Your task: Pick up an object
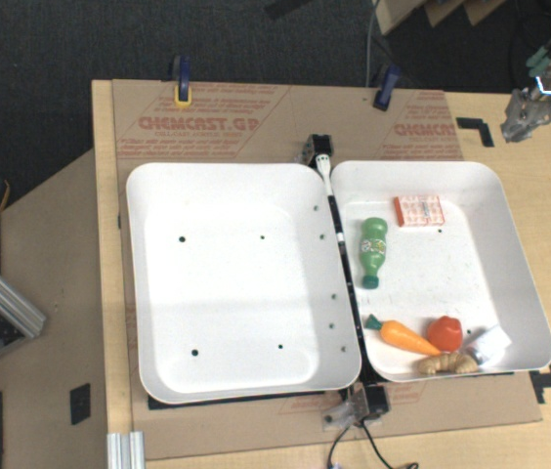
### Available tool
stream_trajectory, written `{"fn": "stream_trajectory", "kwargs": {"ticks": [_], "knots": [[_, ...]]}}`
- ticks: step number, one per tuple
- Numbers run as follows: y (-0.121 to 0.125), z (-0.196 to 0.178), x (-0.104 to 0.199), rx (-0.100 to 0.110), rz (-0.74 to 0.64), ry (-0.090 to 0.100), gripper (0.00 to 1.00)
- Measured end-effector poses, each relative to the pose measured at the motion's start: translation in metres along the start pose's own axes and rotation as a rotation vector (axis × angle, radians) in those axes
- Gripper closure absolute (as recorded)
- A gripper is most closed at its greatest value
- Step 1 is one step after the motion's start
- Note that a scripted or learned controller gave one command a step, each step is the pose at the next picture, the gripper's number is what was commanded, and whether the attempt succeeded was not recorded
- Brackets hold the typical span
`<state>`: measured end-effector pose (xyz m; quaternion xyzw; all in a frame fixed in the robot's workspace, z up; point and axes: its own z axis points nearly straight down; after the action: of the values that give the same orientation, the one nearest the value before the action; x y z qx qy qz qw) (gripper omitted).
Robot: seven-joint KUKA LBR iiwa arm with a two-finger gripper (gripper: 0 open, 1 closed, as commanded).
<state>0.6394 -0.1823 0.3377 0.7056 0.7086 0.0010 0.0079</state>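
Note:
The right bin [510, 252] holds the objects. A green bottle [372, 250] lies near its left wall, and a small red-and-white box [419, 210] sits further back. At the front are an orange carrot [402, 336], a red round fruit [445, 332], a tan ginger-like root [448, 363] and a small white piece [491, 344]. My gripper [529, 113] hangs at the view's upper right, beyond the right bin's far corner and well away from every object. It is small and partly cut off, with nothing visibly held.
The left bin [158, 262] stands beside the right one, with a black divider strip [339, 252] between them. Two blue clamps [182, 78] [386, 86] grip the cardboard base at its far edge. Cables hang at the upper right.

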Motion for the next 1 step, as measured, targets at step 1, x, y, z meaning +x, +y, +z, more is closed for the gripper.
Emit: {"fn": "stream_trajectory", "kwargs": {"ticks": [1], "knots": [[0.0008,-0.0105,0.0,-0.003,-0.001,-0.003,1.0]]}}
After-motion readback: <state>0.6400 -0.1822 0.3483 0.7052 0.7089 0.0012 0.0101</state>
